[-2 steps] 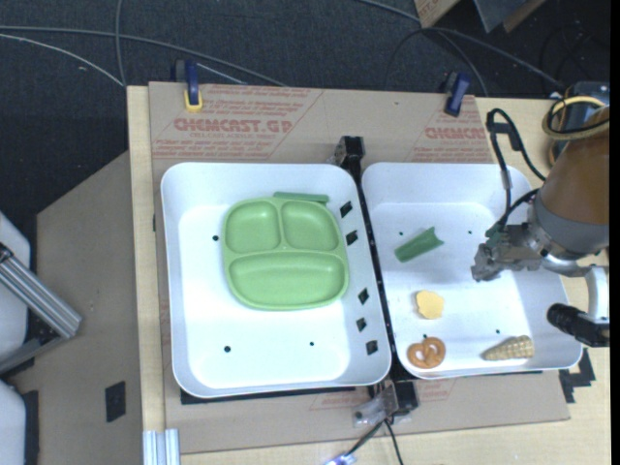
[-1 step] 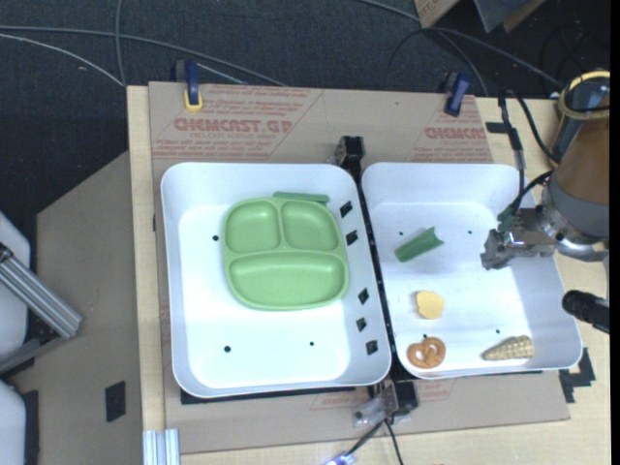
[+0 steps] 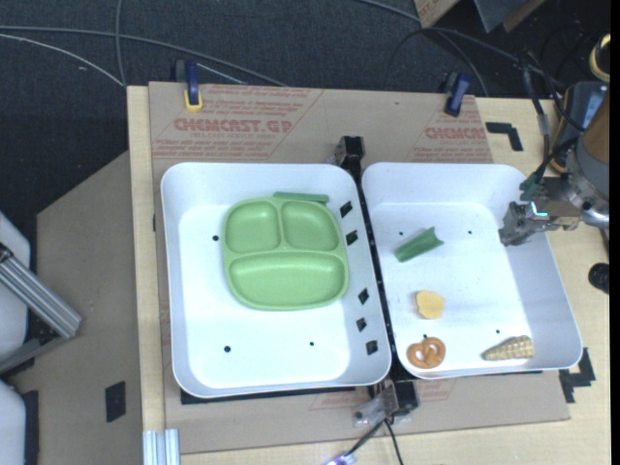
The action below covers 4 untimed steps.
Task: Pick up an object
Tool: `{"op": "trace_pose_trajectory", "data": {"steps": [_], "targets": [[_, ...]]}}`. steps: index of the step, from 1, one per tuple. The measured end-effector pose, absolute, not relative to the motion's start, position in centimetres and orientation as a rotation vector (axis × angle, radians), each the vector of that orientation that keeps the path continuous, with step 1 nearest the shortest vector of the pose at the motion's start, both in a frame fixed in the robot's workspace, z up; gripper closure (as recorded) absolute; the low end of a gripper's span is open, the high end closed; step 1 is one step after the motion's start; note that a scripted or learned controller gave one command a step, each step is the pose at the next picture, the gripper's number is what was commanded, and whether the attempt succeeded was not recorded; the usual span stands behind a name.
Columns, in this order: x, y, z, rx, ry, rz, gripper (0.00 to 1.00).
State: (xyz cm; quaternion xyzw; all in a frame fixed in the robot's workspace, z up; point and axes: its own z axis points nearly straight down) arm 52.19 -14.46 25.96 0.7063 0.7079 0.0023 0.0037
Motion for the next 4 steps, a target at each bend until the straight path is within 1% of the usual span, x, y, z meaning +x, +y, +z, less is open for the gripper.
{"op": "trace_pose_trajectory", "data": {"steps": [1,2,3,4], "targets": [[52.2,-14.5,26.0,2.219,2.221,0.002,1.0],[54.2,-9.3,26.4,2.214,2.228,0.004,1.0],[54.9,-4.3,24.8,2.218,2.231,0.0,1.0],[57.1,1.5,24.8,2.214,2.23,0.005,1.0]]}}
